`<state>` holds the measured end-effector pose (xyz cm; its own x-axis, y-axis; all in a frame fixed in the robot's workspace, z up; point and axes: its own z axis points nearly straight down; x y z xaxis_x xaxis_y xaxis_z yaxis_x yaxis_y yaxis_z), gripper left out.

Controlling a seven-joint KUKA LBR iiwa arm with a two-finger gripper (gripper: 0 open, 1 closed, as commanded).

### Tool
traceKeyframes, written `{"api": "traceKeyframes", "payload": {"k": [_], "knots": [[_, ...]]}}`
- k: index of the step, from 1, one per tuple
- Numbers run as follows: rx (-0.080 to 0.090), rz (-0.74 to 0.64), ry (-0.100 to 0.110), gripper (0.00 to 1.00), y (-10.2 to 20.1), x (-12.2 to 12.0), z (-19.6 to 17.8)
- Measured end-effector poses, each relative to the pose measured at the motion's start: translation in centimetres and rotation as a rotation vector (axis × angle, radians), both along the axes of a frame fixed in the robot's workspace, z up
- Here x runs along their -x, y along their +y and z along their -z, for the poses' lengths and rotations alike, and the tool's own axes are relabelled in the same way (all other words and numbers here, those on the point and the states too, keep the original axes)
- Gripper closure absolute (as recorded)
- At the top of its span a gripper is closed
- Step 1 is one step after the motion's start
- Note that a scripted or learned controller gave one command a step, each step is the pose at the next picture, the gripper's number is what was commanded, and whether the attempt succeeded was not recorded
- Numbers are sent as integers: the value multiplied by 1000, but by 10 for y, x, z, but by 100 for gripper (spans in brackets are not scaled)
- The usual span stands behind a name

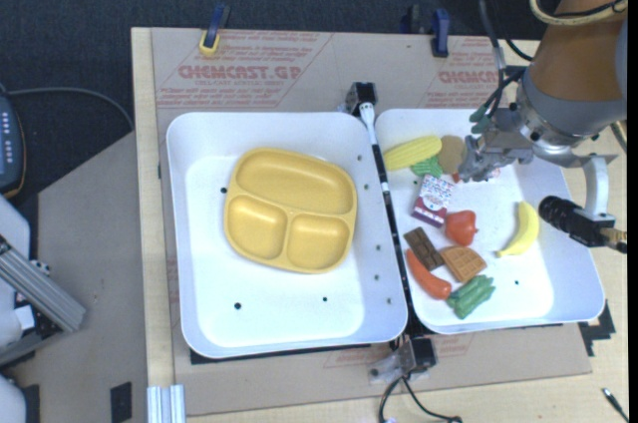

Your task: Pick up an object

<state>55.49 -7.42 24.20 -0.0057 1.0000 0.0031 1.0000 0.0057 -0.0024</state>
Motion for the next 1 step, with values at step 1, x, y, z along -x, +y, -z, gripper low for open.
{"api": "traceKeyframes", "payload": {"k": [1], "knots": [[0,0,1,100,49,14,-4]]}}
